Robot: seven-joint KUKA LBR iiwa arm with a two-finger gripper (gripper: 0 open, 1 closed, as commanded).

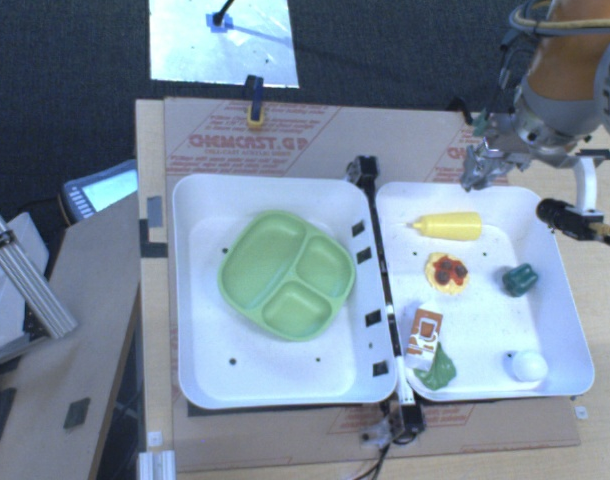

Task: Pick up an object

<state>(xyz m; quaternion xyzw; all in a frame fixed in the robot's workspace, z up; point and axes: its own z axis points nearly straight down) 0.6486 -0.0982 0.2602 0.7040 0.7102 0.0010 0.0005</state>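
From the camera view above the table (235,138), we see the claw (477,173) hanging just over the far rim of the right bin (565,298), near that bin's back left corner. We cannot tell how it is set or whether it has anything in its grip; nothing shows beneath it.

The nearest candidate is the yellow bottle-shaped toy (447,226), which lies in the right bin a little nearer the camera than the claw and slightly to the view's left of it. Its long axis runs left to right across the picture, with the narrow tip pointing towards the divider between the bins.

Further on in the same bin we find a small pizza toy (447,272), a dark green piece (519,280), a white ball (528,366), a printed card (423,332) and a green leaf shape (439,370). The left bin (200,228) carries a green divided plate (287,274).

We judge the coming move to be a short reach towards the camera and downward onto the yellow toy, closing across its narrow width.
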